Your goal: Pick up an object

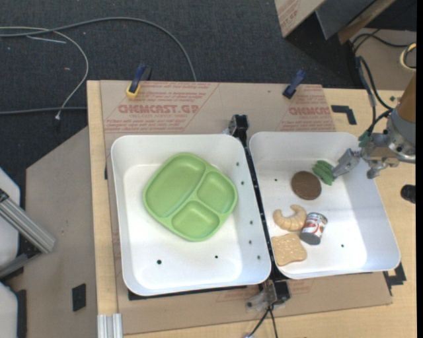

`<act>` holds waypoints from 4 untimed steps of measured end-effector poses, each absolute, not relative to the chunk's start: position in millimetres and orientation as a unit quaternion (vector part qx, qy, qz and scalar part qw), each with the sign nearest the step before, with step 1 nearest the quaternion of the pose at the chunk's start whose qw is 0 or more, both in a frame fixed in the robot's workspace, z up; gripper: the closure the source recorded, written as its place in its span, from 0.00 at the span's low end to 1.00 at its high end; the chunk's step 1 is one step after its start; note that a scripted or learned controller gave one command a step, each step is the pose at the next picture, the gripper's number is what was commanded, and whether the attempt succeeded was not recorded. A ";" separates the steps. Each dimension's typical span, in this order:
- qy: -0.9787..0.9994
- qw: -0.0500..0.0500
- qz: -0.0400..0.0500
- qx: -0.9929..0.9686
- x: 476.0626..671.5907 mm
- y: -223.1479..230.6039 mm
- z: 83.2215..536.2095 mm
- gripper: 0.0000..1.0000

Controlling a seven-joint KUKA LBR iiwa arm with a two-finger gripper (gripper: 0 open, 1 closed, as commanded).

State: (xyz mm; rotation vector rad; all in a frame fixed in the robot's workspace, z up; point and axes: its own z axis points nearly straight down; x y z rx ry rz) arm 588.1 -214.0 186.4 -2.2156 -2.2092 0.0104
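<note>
We are hovering our gripper (pixel 360 163) at the right bin's (pixel 390 247) far right edge, fingers spread and gripping nothing, so nothing is lifted while the green piece (pixel 324 172), brown disc (pixel 307 185) and can (pixel 313 228) are lying inside.

- Floor (pixel 59 79): dark grey carpet, speckled, fills top and left.
- Thin grey cable (pixel 165 30) loops across the carpet at top, runs down to the bench's back edge.
- Bench top (pixel 198 105): brown cardboard sheet with red print, on a light wood board.
- Two blue clamps at the back edge: one left (pixel 137 78), one right (pixel 294 84).
- Cardboard box (pixel 297 13) at top right.
- Metal rail (pixel 23 221) at left edge.
- Light even, soft shadows.
</note>
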 end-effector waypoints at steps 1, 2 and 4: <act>-0.707 0.001 0.000 -0.707 591.5 -213.7 193.5 0.00; -0.707 0.003 0.001 -0.707 590.1 -208.1 150.2 0.00; -0.707 0.001 -0.001 -0.707 593.6 -208.9 87.7 0.00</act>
